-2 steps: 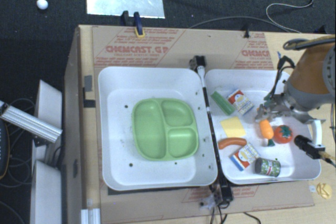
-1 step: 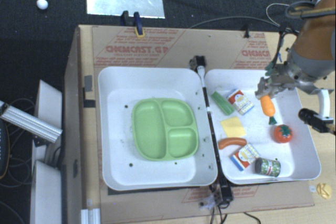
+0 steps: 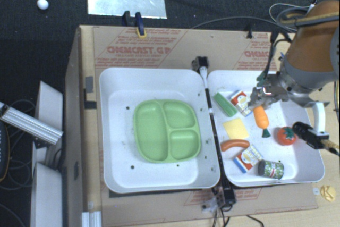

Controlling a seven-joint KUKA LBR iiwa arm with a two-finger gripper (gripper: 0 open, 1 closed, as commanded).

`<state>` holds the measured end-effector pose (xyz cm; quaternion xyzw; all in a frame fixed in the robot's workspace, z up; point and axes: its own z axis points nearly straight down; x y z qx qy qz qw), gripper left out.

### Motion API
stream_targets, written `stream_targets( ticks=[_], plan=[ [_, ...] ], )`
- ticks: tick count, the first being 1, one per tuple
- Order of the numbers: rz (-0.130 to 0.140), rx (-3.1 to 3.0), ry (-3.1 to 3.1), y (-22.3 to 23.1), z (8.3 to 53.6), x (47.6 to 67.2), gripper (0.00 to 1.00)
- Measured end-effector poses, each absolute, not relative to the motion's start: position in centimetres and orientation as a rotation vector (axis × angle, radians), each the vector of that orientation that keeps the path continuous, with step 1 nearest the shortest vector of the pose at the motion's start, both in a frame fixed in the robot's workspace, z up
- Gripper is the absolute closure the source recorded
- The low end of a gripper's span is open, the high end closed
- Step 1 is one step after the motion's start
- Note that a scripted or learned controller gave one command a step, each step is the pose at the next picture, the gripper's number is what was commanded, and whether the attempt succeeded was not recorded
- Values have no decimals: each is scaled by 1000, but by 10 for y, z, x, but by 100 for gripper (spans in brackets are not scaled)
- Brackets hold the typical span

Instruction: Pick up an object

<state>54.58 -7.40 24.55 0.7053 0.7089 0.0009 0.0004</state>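
My gripper (image 3: 260,97) hangs over the back of the right bin (image 3: 313,167), just above the top end of an orange carrot (image 3: 261,117) and right beside a small red and white carton (image 3: 240,101). A green block (image 3: 224,104) lies left of the carton. Toward the front lie a yellow cheese slice (image 3: 235,127), a sausage (image 3: 234,144), a red tomato (image 3: 286,135), a second carton (image 3: 247,158) and a dark can with a green label (image 3: 271,168). No object shows between the gripper's tips.
The left bin (image 3: 114,114) holds a green divided plate (image 3: 167,130). A ridge (image 3: 211,119) separates the two bins. The arm's grey and orange body (image 3: 313,56) looms over the right bin's back right corner.
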Motion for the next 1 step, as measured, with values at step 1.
stream_targets(
  ticks=[1],
  plan=[
    [3, 2215, 2227, -53, 259, 560, 100]
  ],
)
